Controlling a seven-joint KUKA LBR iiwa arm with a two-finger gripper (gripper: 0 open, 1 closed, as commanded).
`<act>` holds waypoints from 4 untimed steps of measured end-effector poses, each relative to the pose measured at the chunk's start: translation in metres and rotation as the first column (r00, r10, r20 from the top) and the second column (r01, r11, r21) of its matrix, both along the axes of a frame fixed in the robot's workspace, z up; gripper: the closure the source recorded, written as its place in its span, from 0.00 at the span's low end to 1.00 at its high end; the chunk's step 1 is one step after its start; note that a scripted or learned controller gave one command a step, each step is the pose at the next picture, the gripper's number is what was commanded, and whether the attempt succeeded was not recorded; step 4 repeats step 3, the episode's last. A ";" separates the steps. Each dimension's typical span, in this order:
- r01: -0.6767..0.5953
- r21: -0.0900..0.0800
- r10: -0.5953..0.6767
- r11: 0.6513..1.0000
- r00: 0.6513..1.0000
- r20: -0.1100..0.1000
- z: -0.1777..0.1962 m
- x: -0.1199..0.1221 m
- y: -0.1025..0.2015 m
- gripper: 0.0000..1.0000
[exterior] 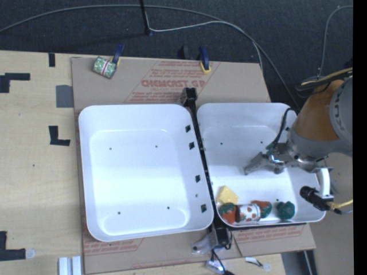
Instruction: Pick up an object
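1. The objects to pick lie in a row along the near wall of the right bin: a yellow block, a red-and-white can-like item lying on its side, a small orange-and-green piece to its left, and a green lump at the right end. They probably gather there because the shallow bin lets loose things slide to its low edge.
2. The claw hangs over the bare middle of the right bin, its grey fingers pointing left. Nothing sits between them, so it carries nothing; whether they are spread or closed, I cannot tell from this angle.
3. The claw is well apart from the row, which sits nearer the camera, so no grasp has started, in my judgement.
4. The left bin holds nothing to pick.
5. The items touch or nearly touch one another and hug the wall, so a descent there risks nudging a neighbour or striking the rim.
6. A small patterned green block rests on the tabletop beyond the bins, out of play.
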State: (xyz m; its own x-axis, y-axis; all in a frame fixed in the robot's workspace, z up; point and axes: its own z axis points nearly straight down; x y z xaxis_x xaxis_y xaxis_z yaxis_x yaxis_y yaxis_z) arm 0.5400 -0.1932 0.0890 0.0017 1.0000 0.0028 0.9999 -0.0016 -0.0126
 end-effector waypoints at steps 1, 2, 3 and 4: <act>-0.003 -0.004 0.003 1.000 1.000 0.013 -0.004 0.020 0.017 0.00; -0.001 -0.003 0.001 1.000 1.000 0.015 -0.003 0.019 -0.014 0.00; -0.003 -0.004 0.003 1.000 1.000 0.015 -0.003 0.008 0.012 0.00; -0.003 -0.004 0.003 1.000 1.000 0.015 -0.003 0.008 0.012 0.00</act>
